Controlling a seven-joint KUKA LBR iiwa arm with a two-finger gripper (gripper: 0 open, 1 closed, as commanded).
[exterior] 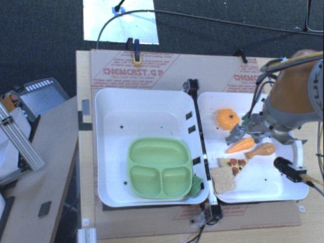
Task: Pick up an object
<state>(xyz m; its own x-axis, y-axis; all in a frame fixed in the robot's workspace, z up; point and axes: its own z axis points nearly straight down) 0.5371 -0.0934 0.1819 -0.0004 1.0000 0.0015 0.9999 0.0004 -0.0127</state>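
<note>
The right bin [265, 186] holds several toy foods: a round orange fruit [228, 118], a carrot [241, 145], a tan drumstick [260, 149], a pizza slice [233, 163] and a slice of bread [223, 179]. My gripper [237, 133] hangs low over this bin, between the orange fruit and the carrot, just above the carrot's upper left end. The grey arm with its orange band [296, 87] comes in from the right and covers the bin's far right corner. Nothing shows as lifted off the bin floor.
The left bin [142, 105] holds a green divided plate [159, 167], with a small green item [197, 185] at its right corner. A black divider [198, 130] runs between the bins. A black part [287, 169] of the arm juts over the right bin's front right.
</note>
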